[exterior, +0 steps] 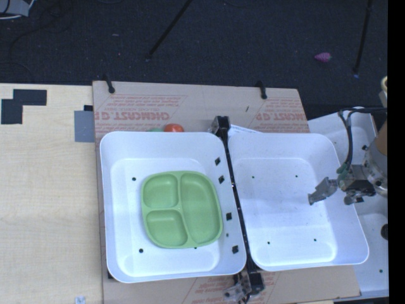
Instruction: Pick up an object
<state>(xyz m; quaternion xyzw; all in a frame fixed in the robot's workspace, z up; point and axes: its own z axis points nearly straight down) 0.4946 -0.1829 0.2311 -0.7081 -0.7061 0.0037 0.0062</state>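
camera view: a smooth green divided plate (181, 209) lies flat in the left bin (120, 170). right of the plate, past the black divider (231, 195), the gripper (335, 192) hovers; its opening can't be told.

Green divided plate (181, 209) filling left bin floor (120, 170), right bin (285, 233) bare (raised divider (233, 201) between)

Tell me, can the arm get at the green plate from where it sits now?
Probably yes. The green plate lies flat in the left bin with nothing on top of it. The tool sits over the right bin, so it must cross the black divider between them.
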